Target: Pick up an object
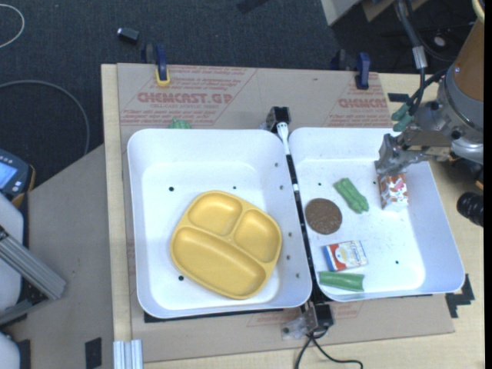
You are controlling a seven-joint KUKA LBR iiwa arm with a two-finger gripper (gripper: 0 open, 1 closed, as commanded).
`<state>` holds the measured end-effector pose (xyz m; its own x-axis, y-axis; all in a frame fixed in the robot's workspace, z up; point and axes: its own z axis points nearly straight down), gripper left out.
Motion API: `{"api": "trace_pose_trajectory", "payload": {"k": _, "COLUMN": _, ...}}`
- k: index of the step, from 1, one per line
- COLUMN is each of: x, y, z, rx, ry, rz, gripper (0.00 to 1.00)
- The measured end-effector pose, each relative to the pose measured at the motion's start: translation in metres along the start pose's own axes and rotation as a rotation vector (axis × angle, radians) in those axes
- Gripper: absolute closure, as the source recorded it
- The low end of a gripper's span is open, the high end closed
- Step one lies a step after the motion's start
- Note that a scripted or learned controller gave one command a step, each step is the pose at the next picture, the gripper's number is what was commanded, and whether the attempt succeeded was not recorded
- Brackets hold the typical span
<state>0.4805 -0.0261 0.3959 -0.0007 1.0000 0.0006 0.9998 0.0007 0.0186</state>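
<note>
From above, the claw (390,162) is seen over the right bin (430,275), just above a red-and-white packet (394,190); its opening cannot be told. The packet is judged light, crinkly and slippery, best pinched across its narrow sides.

The two bins, the left bin (146,206) and the right bin (430,244), are white with tiny black dots, and the bench (246,91) under them is light brown with red letters, with two blue and yellow clamps (160,61) on it. The divided plate (225,243) is yellow, the round disc (324,216) is brown, and the bumpy pod (351,194) and the flat piece (340,280) are green. The small box (344,255) is white with red and blue, the packet (393,191) is red and white, and the gripper (393,158) is grey.
</note>
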Motion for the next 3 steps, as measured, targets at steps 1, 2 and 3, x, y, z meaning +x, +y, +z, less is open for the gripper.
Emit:
{"api": "trace_pose_trajectory", "payload": {"k": 1, "x": 0.001, "y": 0.0, "z": -0.023, "rx": 0.011, "ry": -0.001, "rz": 0.0, "gripper": 1.0}}
{"api": "trace_pose_trajectory", "payload": {"k": 2, "x": 0.106, "y": 0.018, "z": -0.082, "rx": 0.009, "ry": 0.003, "rz": -0.012, "gripper": 1.0}}
{"api": "trace_pose_trajectory", "payload": {"k": 3, "x": 0.103, "y": 0.021, "z": 0.006, "rx": 0.028, "ry": -0.003, "rz": 0.002, "gripper": 1.0}}
